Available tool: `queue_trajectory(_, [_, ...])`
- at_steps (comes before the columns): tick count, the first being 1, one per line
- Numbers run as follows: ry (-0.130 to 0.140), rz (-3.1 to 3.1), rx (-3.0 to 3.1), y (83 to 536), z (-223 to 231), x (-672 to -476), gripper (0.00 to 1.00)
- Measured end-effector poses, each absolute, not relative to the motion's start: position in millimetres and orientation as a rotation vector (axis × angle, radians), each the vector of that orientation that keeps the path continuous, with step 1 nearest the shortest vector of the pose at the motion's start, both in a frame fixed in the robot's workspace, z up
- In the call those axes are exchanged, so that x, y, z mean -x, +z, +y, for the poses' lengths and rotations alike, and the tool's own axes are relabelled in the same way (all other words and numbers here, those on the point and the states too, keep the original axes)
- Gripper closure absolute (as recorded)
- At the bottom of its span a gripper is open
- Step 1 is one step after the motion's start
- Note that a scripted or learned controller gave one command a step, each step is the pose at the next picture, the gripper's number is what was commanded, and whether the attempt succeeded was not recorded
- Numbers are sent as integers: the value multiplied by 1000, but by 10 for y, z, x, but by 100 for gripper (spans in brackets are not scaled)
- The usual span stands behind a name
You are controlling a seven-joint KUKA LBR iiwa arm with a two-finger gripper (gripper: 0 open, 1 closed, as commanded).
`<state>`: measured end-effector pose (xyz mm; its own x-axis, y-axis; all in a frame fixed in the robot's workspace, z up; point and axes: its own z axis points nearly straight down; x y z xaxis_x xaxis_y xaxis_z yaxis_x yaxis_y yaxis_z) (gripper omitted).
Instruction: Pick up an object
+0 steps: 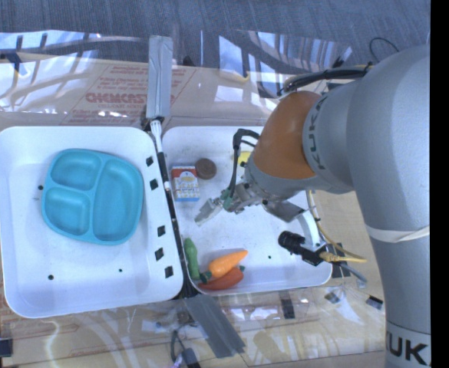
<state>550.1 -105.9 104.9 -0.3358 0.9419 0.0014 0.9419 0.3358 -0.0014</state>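
My hand hangs over the middle of the right bin, reaching in from the orange-banded wrist toward the divider between the two bins; its grey fingertips end close beside the small carton, and I see nothing caught between them, though I cannot tell from this slant how far apart they stand. The small carton is the nearest thing to take: it lies just up and toward the divider from the fingertips, near but apart from them as far as I can judge, with its long axis running roughly along the divider. It looks like a little red, white and blue printed box lying flat on the bin floor. Just beyond the carton, away from the divider, sits a brown round disc, close beside it but not clearly touching. Going the other way from the carton, down toward the bin's near edge, a green pod-shaped vegetable lies along the divider, and next to it an orange carrot rests on top of a red pepper-like piece, their long axes slanting across the corner. In my judgement the carton calls for only a short shift toward the divider.
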Motion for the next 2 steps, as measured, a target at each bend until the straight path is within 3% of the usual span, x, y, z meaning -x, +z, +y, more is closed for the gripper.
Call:
queue_trajectory(1, [1, -2615, 1741, 916, -1681, -6546, 0])
queue_trajectory(2, [0, -2741, 1531, 1163, -1276, -6376, 0])
